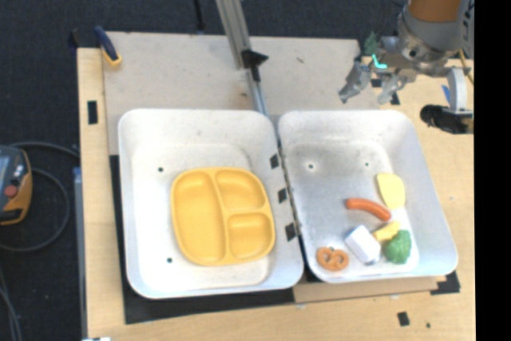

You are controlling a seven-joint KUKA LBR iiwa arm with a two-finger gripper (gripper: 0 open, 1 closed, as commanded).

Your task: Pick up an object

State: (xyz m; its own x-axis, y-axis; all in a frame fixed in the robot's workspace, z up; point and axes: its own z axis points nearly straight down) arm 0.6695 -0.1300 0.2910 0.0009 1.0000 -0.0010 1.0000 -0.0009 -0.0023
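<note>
From above, the grey arm with its orange band is reaching in from the right and hanging its pincer (369, 89) over the bare worktop (184, 72) just beyond the far rim of the right bin (335, 132), holding nothing; its two fingers are standing apart. In that right bin, all the small things are lying gathered toward the near right corner: a yellow wedge (390, 190), an orange sausage (368, 208) just beside it, a white block (362, 243) touching a small yellow piece (386, 232), a green broccoli (398, 247) against the bin's right wall, and a brown pretzel (332, 258) nearest the front rim. All of them are sitting well apart from the pincer. The left bin (144, 140) is carrying a yellow divided plate (223, 215) lying flat near its middle. A slanted metal post (230, 4) is rising from the worktop behind the gap between the two bins.
</note>
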